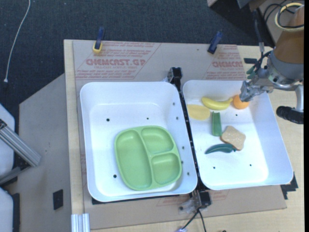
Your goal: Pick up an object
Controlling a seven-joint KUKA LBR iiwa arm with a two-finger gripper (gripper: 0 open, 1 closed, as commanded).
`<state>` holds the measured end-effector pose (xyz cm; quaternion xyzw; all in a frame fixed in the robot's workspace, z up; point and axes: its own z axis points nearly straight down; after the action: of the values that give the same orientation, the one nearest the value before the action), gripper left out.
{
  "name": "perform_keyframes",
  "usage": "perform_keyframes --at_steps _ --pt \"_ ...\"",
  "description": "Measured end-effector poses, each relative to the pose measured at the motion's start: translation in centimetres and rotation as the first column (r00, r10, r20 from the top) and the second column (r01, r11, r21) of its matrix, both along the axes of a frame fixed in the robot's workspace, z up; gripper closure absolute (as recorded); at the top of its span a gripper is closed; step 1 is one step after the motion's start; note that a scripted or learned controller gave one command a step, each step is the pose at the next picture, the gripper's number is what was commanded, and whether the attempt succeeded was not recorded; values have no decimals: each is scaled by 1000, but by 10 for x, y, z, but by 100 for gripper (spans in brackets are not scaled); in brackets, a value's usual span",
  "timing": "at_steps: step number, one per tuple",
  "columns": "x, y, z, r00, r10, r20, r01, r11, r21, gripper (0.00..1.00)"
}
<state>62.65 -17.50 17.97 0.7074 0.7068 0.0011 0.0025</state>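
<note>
The right bin (260, 173) holds a yellow banana (215, 103), a pale yellow round piece (198, 112), a green stick-shaped item (216, 123), a tan bread slice (233, 137), a dark teal pepper-like item (219, 149) and a small orange fruit (239, 103). My gripper (246, 95) hangs at the back of this bin, right over the orange fruit, touching or nearly touching it. The fruit is partly hidden by the gripper.
The left bin (96, 105) holds a green divided plate (147, 156). Blue clamps (99, 37) (215, 41) pin the cardboard base at the back. The arm's wrist (285, 66) comes in from the right above the bin's far right corner.
</note>
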Motion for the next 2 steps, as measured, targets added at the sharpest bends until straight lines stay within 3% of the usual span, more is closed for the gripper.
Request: perform_keyframes --at_steps 1,2 --pt "1 0 51 1000 2 2 -2 1000 -1 100" --pt "-19 41 52 1000 5 -8 -5 1000 4 100"
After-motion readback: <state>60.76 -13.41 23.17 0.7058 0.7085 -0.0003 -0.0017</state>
